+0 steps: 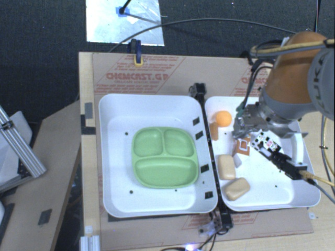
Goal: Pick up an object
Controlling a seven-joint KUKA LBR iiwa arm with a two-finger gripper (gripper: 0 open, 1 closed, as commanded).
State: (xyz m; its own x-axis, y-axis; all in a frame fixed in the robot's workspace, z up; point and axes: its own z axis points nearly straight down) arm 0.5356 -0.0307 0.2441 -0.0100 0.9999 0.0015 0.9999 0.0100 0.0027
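Gripper, right of centre in the frame, lowered into the right bin. Its fingers end at a small brown-and-white square object lying on the bin floor; from here I cannot tell how far apart the fingers stand, nor whether the square is held between them. A black-and-white wrist assembly trails from the gripper toward the lower right. Above it rise the grey arm and its orange band, with cables looping at the top.

Contents of the right bin, all along its left side: an orange ball at the top, an orange stick-shaped piece just beside it against the left wall, a pale tan block below the square, and a second tan, rounded block near the lower left corner. The floor toward the bin's lower right is bare white.

The left bin holds a green plate with three compartments, set centrally, with bare floor around it on every side. Black clips join the two bins along their shared wall.

Both bins rest on a brown board printed with red lettering, on a tan bench. A blue clamp grips the board's upper edge. A shiny sheet lies on dark carpet at upper left; a metal rail slants in at the left edge.
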